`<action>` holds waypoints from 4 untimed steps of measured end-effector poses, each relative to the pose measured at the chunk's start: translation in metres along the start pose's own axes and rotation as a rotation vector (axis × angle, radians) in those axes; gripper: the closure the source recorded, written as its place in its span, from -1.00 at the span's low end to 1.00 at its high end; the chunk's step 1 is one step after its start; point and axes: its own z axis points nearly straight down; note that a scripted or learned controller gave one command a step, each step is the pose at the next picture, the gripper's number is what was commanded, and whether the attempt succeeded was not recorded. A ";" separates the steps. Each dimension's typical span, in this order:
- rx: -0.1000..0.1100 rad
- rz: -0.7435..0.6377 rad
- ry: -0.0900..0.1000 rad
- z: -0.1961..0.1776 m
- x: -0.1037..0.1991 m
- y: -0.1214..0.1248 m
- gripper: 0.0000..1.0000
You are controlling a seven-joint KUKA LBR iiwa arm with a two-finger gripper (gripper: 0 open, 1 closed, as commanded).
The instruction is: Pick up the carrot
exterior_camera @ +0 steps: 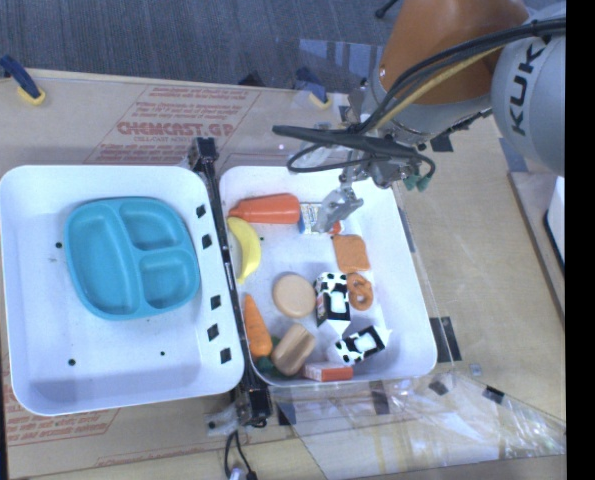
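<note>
Along the left wall of the right-hand shallow white bin (413, 268), toward its near corner, lies the small orange carrot (257, 327), its length running beside that wall and touching the tan bread roll (293, 348) on its right. The metal two-finger tool (335, 211) hangs low at the bin's far edge, just right of the long orange-red sausage-shaped toy (267, 208); nothing shows between its fingers, and how far apart they stand I cannot tell. It is well apart from the carrot, with the yellow banana (245, 248) and the round beige disc (294, 295) between them.

The right bin is crowded: one carrot, one banana, one sausage-shaped toy, one beige disc, one bread roll, one orange square slab (351, 252), one small brown ring (361, 292), two black-and-white blocks (331, 297) (361, 343) and one flat orange-and-white bar (328, 372) against the near wall. Little bare floor is left there, mostly at the right wall and far-right corner.

The left-hand white bin (37, 368) holds one blue three-compartment plastic tray (132, 257), set toward its far side, with wide bare floor along the near edge. The two bins touch along their shared edge on the bench (477, 268).
</note>
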 end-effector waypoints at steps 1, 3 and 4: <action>0.001 -0.383 -0.006 -0.034 -0.028 -0.019 -1.00; 0.002 -0.927 -0.008 -0.090 -0.056 -0.006 -1.00; 0.002 -1.031 -0.002 -0.156 -0.043 -0.077 -1.00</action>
